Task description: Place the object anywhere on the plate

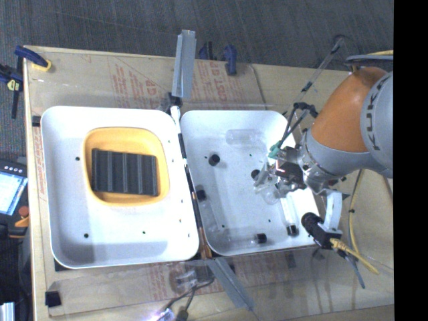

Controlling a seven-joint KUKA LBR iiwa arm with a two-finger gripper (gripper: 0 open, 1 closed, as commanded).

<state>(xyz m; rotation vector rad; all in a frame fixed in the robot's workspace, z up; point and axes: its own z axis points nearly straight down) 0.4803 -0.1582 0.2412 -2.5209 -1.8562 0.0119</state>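
A yellow plate (127, 136) lies in the left bin (60, 179), and a dark grey ribbed block (126, 172) rests on its middle. My gripper (275, 179) is low over the right side of the right bin (227, 206), far from the plate. A pale, see-through item (269, 192) sits right at the gripper's tip; whether it is held is unclear. Another faint clear item (243, 137) lies near that bin's back wall.
Small black knobs (214, 159) dot the right bin's floor. A metal bar (183, 62) stands behind the seam between the bins. Blue clamps (230, 59) grip the bench's back edge. Cables (348, 246) trail at the arm's lower right.
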